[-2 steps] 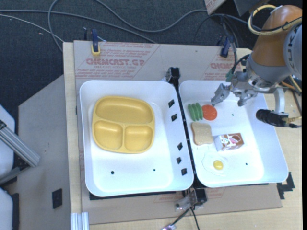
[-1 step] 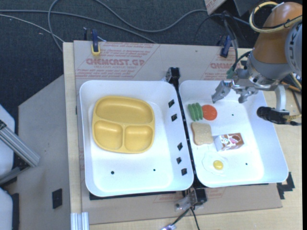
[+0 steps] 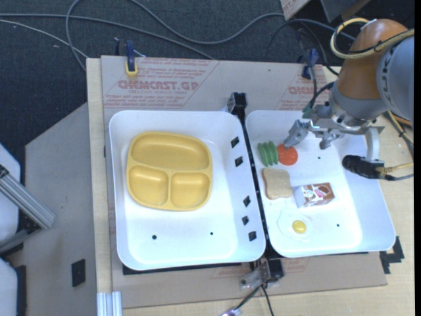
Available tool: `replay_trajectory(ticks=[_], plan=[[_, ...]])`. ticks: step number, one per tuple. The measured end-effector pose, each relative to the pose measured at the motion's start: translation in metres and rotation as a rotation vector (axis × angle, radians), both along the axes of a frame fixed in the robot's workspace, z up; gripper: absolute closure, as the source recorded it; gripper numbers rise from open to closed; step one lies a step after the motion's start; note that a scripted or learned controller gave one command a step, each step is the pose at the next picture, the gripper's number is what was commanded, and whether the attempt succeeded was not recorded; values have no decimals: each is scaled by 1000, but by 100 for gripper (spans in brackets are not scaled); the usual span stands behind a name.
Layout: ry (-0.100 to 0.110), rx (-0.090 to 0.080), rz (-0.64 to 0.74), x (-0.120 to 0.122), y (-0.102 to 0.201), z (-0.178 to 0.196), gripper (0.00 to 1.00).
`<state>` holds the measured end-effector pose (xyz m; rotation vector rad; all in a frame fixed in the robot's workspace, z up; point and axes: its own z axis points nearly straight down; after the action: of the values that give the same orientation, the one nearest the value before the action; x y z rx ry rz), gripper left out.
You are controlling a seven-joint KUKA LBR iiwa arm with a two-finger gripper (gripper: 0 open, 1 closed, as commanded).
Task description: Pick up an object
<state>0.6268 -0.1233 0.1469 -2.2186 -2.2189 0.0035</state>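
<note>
Gripper (image 3: 306, 131) hangs over right bin (image 3: 368, 206), fingers spread, holding nothing. Tomato (image 3: 287, 155) sits just below-left of it, beside green pod (image 3: 267, 153) and above toast (image 3: 277, 183). Likely light, hard, smooth plastic; round, may roll, so pinch across its middle.

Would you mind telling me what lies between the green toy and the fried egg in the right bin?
In the camera view, the slice of toast lies between the green toy and the fried egg.
</note>
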Motion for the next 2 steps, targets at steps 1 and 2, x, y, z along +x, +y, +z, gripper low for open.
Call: replay_trajectory(ticks=[1, 2], plan=[[1, 0, 1, 10, -1, -53, 0], [-1, 0, 1, 10, -1, -62, 0]])
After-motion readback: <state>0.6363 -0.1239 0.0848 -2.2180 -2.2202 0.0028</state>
